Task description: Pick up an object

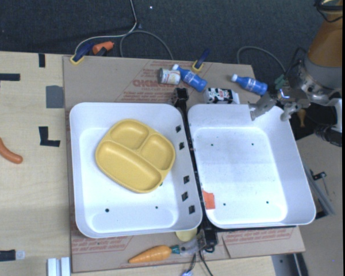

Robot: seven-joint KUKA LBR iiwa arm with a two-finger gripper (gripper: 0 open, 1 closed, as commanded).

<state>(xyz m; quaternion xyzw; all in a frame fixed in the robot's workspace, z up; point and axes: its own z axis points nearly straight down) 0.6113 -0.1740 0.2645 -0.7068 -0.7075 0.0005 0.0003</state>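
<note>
Across tan bench, white bins

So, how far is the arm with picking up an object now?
Done: nothing looks picked up. The yellow divided plate lies flat in the left bin, and a small orange piece sits in the right bin.
In hand: the end effector is at the right bin's far right corner, with nothing visible between its fingers.
Left: reach an object, grasp it and lift it.
</note>
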